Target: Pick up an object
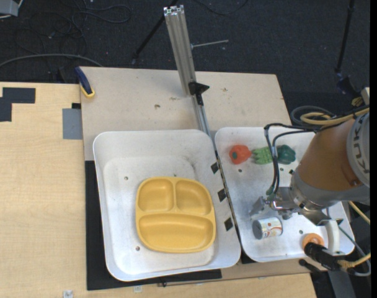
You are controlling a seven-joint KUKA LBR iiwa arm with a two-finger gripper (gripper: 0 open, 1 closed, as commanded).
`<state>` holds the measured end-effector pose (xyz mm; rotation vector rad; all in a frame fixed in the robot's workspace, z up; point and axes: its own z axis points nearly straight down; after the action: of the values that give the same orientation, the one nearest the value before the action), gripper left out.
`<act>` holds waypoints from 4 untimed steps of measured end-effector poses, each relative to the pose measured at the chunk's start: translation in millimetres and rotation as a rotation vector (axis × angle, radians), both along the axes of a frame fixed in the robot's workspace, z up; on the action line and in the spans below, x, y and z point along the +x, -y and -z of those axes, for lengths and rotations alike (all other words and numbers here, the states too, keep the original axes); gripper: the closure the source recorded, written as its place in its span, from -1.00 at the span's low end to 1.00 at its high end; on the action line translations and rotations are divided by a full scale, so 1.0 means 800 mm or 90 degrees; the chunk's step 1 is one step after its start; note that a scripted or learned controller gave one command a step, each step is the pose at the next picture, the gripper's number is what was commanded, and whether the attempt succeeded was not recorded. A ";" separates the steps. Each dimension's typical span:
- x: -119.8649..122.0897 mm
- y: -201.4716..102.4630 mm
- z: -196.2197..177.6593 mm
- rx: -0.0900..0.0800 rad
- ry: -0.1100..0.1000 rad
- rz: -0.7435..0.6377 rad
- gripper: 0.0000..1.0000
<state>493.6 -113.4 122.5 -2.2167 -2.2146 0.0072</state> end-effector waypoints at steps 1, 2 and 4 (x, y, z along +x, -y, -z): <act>0.001 0.002 -0.016 0.000 0.002 0.004 1.00; 0.015 0.002 -0.083 -0.002 0.008 -0.001 1.00; 0.044 -0.058 -0.127 -0.001 0.005 -0.003 1.00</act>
<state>529.0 -67.0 224.4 -2.2157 -2.2256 0.0006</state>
